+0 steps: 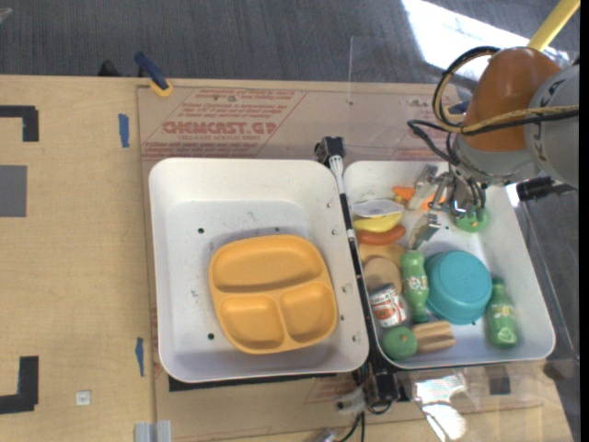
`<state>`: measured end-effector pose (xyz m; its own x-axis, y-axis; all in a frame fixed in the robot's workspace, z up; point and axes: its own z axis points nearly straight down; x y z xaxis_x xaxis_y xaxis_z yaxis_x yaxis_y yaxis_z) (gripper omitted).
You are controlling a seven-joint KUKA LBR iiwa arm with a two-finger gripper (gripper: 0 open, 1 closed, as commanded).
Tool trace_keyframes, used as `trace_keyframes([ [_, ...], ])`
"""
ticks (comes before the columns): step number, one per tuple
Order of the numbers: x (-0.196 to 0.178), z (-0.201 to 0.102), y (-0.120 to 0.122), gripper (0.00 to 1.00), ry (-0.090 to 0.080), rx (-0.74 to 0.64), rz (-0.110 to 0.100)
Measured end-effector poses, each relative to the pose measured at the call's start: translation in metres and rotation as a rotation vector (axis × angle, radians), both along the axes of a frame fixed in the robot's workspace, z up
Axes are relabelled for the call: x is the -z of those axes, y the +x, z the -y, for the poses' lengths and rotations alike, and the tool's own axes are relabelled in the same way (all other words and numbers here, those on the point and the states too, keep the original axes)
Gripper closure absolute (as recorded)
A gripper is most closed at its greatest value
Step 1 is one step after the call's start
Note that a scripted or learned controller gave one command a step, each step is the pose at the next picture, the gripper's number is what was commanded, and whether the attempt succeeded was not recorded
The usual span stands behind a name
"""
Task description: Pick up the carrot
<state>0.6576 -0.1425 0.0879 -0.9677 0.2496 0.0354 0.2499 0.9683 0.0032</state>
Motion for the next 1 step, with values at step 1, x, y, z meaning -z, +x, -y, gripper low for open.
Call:
trace_keyframes([
  [1, 0.0, -0.0026, -0.0017, 0.0, -0.004, 0.293, 0.0],
])
